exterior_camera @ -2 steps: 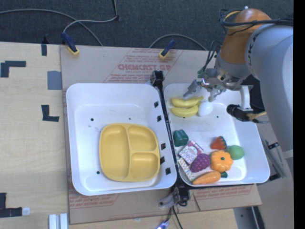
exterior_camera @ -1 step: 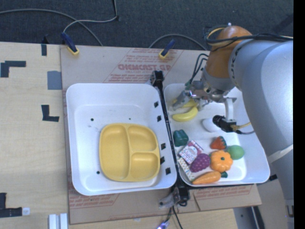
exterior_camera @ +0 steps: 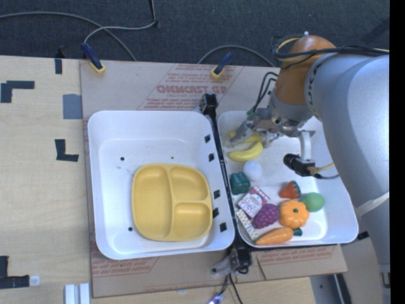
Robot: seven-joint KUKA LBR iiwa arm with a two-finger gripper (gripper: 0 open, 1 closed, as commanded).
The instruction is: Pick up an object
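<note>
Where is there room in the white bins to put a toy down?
The left bin has bare floor around the yellow divided plate, widest between the plate and the far rim. The right bin is crowded: banana, white ball, pumpkin, carrot and more, with the gripper over the banana.

A: How does the light look to you?

B: You have even, fairly bright overhead light. The left bin (exterior_camera: pixel 101 170) and the right bin (exterior_camera: pixel 335 227) read clean white, near blown out along the rims.

A: Any shadows?

B: Soft ones only. You see a faint shade under the yellow divided plate (exterior_camera: pixel 171 201) and a darker patch beneath the arm (exterior_camera: pixel 354 106) on the right bin's floor.

A: Glare?

B: A small highlight on the arm's orange band (exterior_camera: pixel 300 68) and a sheen on its grey shell.

A: Sharpness?

B: Slightly soft overall; the small toys look smeared, and the print on the counter (exterior_camera: pixel 38 170) cardboard is barely legible.
</note>
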